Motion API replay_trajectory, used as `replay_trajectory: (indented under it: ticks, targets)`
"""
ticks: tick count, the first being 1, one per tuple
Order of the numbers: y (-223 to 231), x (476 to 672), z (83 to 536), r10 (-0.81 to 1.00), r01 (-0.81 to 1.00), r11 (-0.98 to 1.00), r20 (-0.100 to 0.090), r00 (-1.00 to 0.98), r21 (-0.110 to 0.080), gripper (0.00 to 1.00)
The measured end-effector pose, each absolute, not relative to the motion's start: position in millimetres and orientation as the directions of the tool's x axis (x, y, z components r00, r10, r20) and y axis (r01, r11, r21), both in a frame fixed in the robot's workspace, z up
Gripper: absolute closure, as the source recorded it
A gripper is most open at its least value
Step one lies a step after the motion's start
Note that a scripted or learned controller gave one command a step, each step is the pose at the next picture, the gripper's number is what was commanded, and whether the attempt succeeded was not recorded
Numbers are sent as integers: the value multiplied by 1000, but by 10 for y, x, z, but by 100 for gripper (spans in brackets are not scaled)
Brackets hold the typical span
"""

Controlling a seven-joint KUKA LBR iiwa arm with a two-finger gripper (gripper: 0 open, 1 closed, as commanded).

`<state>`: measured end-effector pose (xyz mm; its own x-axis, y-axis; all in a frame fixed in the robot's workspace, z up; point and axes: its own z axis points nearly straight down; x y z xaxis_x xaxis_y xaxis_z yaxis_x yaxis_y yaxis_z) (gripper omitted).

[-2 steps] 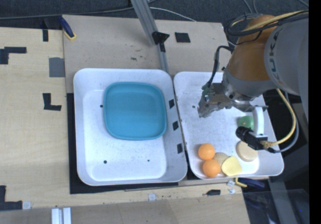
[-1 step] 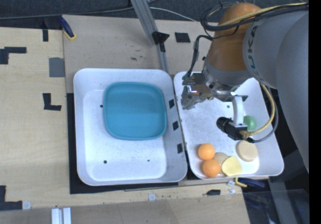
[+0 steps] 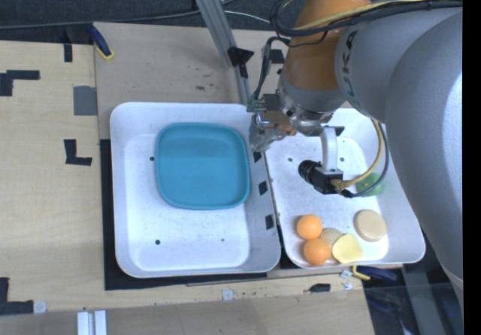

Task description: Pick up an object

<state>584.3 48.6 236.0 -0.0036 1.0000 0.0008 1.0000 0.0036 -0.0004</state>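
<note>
In the camera view, at the far end of the wall shared by the two bins, the gripper (image 3: 262, 126) hangs low over the inner edge of the right bin (image 3: 288, 185). The grey arm (image 3: 406, 78) covers much of that bin's far half. Whether the gripper is released or clenched cannot be told from this angle, and nothing can be seen held in it.

The left bin (image 3: 188, 247) holds a blue plate (image 3: 201, 165) lying flat toward its far side. The likely things to pick lie clustered in the near corner of the right bin, well apart from the gripper:
- an orange ball (image 3: 309, 226)
- a second orange ball (image 3: 316, 252) just nearer the camera
- a yellow piece (image 3: 347, 248) beside the second ball
- a beige disc (image 3: 370, 224)

A green thing (image 3: 371, 186) peeks out by the arm, too hidden to name. The wooden surface (image 3: 45, 191) around the bins carries only tape marks.

The step in hand looks like the approach, with no object yet reached. The next move probably calls for carrying the gripper toward the near corner, settling on one piece of the tight cluster, and descending squarely on it. The balls may roll if nudged.
</note>
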Motion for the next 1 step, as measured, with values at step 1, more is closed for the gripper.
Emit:
replay_trajectory:
  ticks: [1]
  targets:
    - [864, 6159, 2329, 1000, 1000, 3, 0, -3, 0, 100]
